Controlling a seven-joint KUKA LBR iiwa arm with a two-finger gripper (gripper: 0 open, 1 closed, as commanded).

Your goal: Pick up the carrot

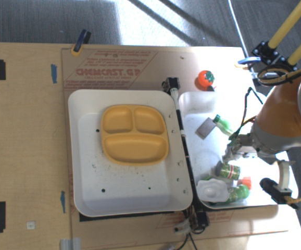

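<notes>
- Jaws on the gripper (233,152): I cannot tell if they are open or closed, because they are small and blurry from up here.
- The gripper hangs over the right bin (192,104), in the lower right of the frame.
- The carrot (246,182) is a little orange bit near the bottom right corner of that bin, down and to the right of the gripper.
- A small can (227,171) lies just under the gripper, next to the carrot.
- A yellow plate (135,133) with three parts sits in the left bin (83,155).
- A red tomato (205,79) sits on the bench above the right bin.
</notes>
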